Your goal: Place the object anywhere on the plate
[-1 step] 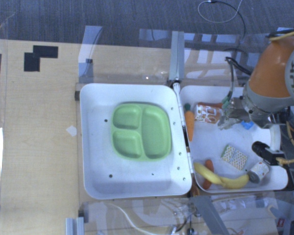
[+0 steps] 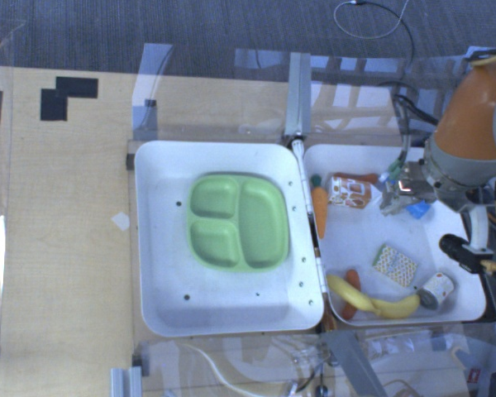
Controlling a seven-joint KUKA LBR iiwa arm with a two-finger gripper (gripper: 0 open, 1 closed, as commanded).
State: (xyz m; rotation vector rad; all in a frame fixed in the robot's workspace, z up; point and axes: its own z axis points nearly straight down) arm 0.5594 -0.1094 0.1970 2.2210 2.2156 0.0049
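Gripper (image 2: 403,190) low over back part of right shallow white plastic bin (image 2: 471,308), at end of grey arm with orange band (image 2: 471,114) coming in from right. Finger state: cannot tell, metal tip too small and blurred. Nothing seen clamped there. Small blue object (image 2: 419,211) just beside gripper tip, toward front-right; touching or not, cannot tell. White and orange printed snack packet (image 2: 350,191) lying flat just left of gripper, near but apart.

Remaining contents of right bin: orange carrot with green top (image 2: 319,208) along left wall, lengthwise. Yellow banana (image 2: 369,298) along front edge, curved, with small red-orange piece (image 2: 353,279) touching its upper side. Flat square patterned green-white packet (image 2: 395,265) mid-bin, tilted, well apart from gripper. Small white cylinder with dark end (image 2: 436,289) on its side at front right, just beside banana tip.

Light green three-compartment plastic plate (image 2: 237,222) flat in middle of left shallow white plastic bin (image 2: 161,304), two small compartments on left side, one long on right. No object on plate. All loose objects in right bin, none lifted; task thing not yet on plate.

Light wooden bench top (image 2: 58,238) left of bins, with black block marks (image 2: 68,96) near back. Thin cable (image 2: 372,15) looped on dark floor behind.
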